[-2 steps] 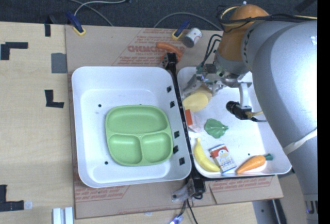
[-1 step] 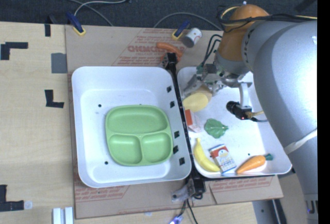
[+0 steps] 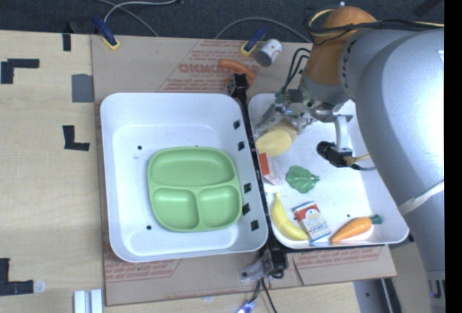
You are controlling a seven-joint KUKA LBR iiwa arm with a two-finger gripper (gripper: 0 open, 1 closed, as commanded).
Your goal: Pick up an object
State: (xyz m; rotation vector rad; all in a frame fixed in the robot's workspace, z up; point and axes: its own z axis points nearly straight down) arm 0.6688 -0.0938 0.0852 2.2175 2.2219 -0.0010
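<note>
The tool (image 3: 283,114) hangs low in the right bin (image 3: 361,196); whether it is apart or together I cannot tell. The yellow lump (image 3: 276,140) lies just under it, beside the wall, so a grasp may slip or nudge it against the rim.

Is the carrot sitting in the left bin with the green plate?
No: the carrot lies at the near right corner of the right bin, while the green plate sits alone in the left bin.
</note>
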